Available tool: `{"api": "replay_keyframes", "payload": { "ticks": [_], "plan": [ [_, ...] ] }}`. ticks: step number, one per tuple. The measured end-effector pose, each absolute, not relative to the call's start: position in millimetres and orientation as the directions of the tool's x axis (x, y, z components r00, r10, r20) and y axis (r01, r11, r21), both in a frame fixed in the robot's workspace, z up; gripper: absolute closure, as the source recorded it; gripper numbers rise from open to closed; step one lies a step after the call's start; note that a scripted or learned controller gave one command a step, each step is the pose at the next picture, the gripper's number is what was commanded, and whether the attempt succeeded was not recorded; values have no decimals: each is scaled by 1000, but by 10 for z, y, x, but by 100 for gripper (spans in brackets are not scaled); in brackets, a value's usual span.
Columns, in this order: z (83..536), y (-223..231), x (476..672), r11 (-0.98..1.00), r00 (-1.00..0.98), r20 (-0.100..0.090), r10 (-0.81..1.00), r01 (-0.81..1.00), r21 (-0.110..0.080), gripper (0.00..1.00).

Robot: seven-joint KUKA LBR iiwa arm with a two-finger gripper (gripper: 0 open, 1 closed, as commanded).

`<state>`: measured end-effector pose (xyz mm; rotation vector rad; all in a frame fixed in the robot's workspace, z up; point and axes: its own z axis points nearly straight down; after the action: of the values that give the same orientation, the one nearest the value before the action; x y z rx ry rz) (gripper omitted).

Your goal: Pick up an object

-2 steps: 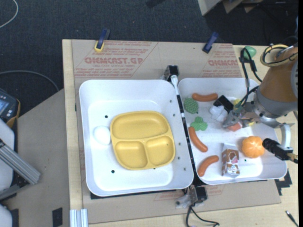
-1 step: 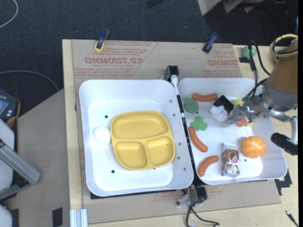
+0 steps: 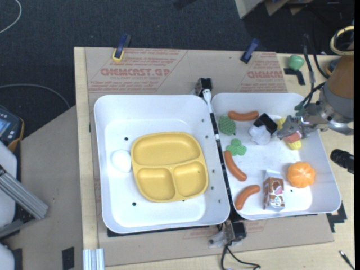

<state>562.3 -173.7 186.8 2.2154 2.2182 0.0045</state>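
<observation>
The right bin (image 3: pixel 326 198) holds several objects: an orange (image 3: pixel 301 174), a brown carton (image 3: pixel 274 193), three sausages (image 3: pixel 243 116) (image 3: pixel 235 165) (image 3: pixel 247 196), two green vegetable pieces (image 3: pixel 227 125) (image 3: pixel 237 147), a white crumpled item (image 3: pixel 260 134) and a black block (image 3: pixel 265 121). My gripper (image 3: pixel 293 130) hangs low over the bin's upper right part. It sits just above a small red and yellow piece (image 3: pixel 295 144), right of the black block. Nothing is visibly lifted.
In the left bin (image 3: pixel 107 114) lie a yellow divided plate (image 3: pixel 169 166) and a white ball (image 3: pixel 120 160). A green ball (image 3: pixel 296 61) rests on the board beyond the right bin. Clamps (image 3: pixel 120 49) (image 3: pixel 250 50) stand at the board's far edge.
</observation>
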Motion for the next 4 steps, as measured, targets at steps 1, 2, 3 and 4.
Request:
{"api": "replay_keyframes", "payload": {
  "ticks": [1,2,3,4],
  "plan": [
    [2273,-1739,5634,1,-1,-2,1000,1000,6,100],
    [2194,-1201,5677,5,-5,2,1000,1000,-2,100],
    [2222,-713,5888,6,-6,1,1000,1000,4,100],
    [2187,-798,5766,-1,1,0,1000,1000,-3,100]
  ]
}}
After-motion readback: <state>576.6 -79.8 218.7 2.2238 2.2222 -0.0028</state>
